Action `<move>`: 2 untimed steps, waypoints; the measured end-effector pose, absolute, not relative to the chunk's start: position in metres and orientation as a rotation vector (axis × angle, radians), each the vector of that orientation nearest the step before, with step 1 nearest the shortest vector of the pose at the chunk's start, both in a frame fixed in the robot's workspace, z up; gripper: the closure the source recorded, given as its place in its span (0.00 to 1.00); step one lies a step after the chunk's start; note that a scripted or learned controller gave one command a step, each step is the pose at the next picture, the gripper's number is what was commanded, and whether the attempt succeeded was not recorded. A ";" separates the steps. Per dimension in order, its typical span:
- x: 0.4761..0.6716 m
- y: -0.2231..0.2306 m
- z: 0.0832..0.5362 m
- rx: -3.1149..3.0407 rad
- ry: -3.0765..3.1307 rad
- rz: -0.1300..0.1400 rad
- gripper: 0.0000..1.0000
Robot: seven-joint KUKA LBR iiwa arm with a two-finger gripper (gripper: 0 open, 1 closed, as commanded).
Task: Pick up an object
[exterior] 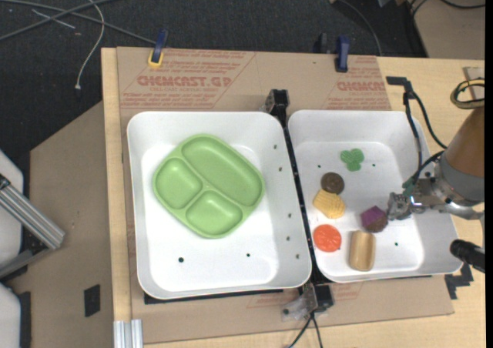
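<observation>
White plastic bins sit side by side on my bench. My gripper (400,205) hangs low at the right bin's (385,127) right edge, just beside a small purple block (374,219); how far it is open I cannot tell. Nearby lie a green clover-shaped piece (352,158), brown round piece (332,182), yellow ridged piece (330,203), orange disc (327,238) and tan cylinder (361,250). The left bin (154,262) holds a green divided plate (208,184).
</observation>
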State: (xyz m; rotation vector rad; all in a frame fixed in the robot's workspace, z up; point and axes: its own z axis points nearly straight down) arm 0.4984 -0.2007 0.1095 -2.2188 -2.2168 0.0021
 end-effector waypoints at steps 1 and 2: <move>0.498 -0.200 0.083 -2.218 -2.218 0.002 0.00; 0.499 -0.200 0.096 -2.221 -2.220 -0.002 1.00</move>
